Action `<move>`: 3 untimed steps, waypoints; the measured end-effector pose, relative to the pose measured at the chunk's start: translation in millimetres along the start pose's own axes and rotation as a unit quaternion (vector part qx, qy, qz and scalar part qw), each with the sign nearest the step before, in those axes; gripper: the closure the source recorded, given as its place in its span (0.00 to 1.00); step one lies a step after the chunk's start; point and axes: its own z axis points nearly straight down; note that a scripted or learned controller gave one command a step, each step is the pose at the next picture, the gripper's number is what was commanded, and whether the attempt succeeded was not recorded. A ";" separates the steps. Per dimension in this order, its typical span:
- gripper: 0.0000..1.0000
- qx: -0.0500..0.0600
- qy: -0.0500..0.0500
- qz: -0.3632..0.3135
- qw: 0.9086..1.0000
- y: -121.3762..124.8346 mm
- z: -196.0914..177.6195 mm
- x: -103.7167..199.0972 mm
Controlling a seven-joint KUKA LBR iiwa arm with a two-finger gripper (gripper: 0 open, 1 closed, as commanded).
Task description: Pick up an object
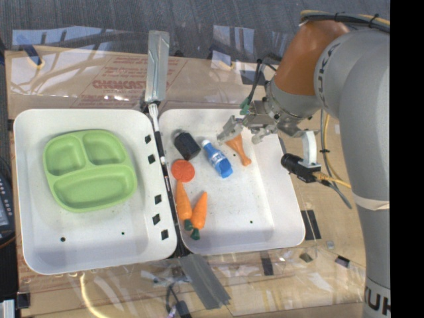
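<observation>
My gripper (pixel 244 132) hangs over the back of the right bin (pixel 278 204), its two fingers spread apart and open. A small orange carrot (pixel 241 151) lies just beneath and in front of the fingertips, its upper end between them; the fingers are not closed on it. Left of it lies a blue bottle (pixel 217 159) with a white cap, then a black object (pixel 187 144) and a flat orange-red disc (pixel 183 171). Two more carrots (pixel 183 203) (pixel 199 211) with green ends lie near the bin's front left corner.
The left bin (pixel 33 230) holds a green divided plate (pixel 89 169). A ridge with black clips (pixel 159 177) separates the two bins. The arm's grey body and orange band (pixel 311 52) fill the right side, with cables beside the right bin's edge.
</observation>
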 end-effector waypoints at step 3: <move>1.00 0.001 0.000 -0.077 0.997 -9.3 99.1 -7.6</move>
